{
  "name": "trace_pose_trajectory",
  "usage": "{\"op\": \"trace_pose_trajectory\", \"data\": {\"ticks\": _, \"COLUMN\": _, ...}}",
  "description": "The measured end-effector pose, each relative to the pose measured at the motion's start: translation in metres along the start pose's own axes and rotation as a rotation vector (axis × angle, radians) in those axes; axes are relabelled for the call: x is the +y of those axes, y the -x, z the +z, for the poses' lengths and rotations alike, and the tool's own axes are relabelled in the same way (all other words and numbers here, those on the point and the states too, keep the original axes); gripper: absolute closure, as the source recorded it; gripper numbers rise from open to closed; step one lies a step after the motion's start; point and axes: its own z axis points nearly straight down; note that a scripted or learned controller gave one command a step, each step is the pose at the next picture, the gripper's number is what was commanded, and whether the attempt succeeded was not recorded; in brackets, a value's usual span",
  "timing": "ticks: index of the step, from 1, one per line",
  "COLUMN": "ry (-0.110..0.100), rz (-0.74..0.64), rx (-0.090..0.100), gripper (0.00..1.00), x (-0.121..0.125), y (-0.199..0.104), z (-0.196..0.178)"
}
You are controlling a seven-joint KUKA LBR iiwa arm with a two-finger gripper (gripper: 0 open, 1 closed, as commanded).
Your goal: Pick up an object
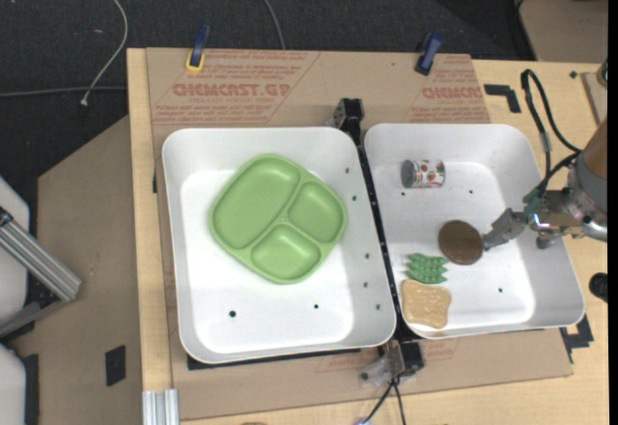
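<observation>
Brown and flat, the round disc point(461, 241) in the right bin point(512, 302) looks light, stiff and hard to pinch except across its rim, while the gripper point(502, 225) beside it hides its jaw state

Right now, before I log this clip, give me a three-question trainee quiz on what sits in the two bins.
1. True or false: the green divided plate lies in the left bin.
2. Which item in the right bin lies closest to the gripper? A) the small can B) the brown round piece C) the tan toast-shaped piece
3. Fill in: the small green leafy piece lies between the brown round piece and the ____ piece.

Key: 1 true; 2 B; 3 tan toast-shaped.
</observation>
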Motion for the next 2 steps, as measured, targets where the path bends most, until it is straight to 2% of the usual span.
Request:
{"op": "trace_pose_trajectory", "data": {"ticks": 1, "ry": 0.004, "rz": 0.0, "rx": -0.001, "gripper": 0.0, "x": 0.004, "y": -0.005, "z": 0.058}}
{"op": "trace_pose_trajectory", "data": {"ticks": 2, "ry": -0.001, "rz": 0.0, "rx": 0.0, "gripper": 0.0, "x": 0.003, "y": -0.006, "z": 0.111}}
